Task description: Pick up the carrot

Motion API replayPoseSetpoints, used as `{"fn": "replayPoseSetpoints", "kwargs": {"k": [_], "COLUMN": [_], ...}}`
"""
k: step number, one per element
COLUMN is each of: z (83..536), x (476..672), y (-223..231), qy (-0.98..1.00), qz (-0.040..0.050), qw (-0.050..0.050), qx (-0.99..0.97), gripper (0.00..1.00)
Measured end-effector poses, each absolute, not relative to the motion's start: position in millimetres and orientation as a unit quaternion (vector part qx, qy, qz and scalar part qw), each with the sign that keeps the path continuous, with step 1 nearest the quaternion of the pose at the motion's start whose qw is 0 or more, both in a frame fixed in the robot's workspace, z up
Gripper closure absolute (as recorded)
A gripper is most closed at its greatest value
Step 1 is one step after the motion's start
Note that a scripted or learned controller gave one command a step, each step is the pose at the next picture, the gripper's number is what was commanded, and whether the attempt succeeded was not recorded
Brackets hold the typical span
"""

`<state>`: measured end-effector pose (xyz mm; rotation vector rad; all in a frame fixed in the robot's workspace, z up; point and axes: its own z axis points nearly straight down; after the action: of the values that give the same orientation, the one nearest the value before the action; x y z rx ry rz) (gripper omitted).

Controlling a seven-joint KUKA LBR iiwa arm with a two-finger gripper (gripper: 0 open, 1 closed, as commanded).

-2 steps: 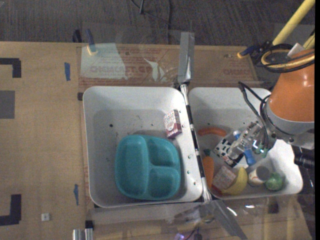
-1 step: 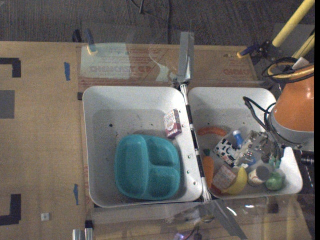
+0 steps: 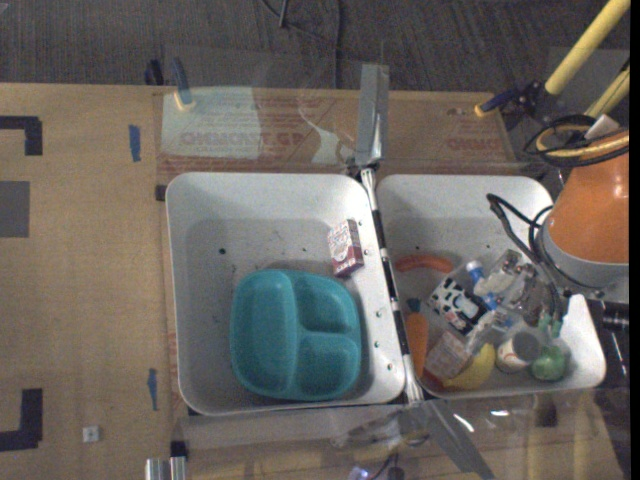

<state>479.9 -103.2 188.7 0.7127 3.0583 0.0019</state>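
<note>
The carrot [image 3: 416, 341] is a short orange piece lying along the left wall of the right bin [image 3: 450, 200], pointing toward the front edge. My gripper [image 3: 507, 293] hangs over the middle of that bin, to the right of the carrot and a little farther back. It is above a cluster of toys, and its metal parts blend with them. Nothing can be made out in it. The arm's orange band [image 3: 592, 218] fills the bin's right side.
Around the gripper lie a black-and-white spotted toy [image 3: 455, 303], a yellow banana [image 3: 476, 368], a white round piece [image 3: 515, 353], a green item [image 3: 548, 366] and an orange-red sausage shape [image 3: 425, 264]. The left bin [image 3: 200, 268] holds a teal divided plate [image 3: 297, 335] and a small red box [image 3: 345, 247].
</note>
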Motion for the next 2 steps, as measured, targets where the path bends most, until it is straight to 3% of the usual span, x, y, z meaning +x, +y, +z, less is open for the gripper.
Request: {"fn": "replayPoseSetpoints", "kwargs": {"k": [1,2], "z": [120.8,91.6], "x": [518.0,516.6], "y": [-109.9,-107.9], "qy": [0.966,0.942], "qz": [0.0008,0.0018], "qw": [0.001,0.003], "qx": [0.257,0.336], "gripper": [0.00,0.00]}}
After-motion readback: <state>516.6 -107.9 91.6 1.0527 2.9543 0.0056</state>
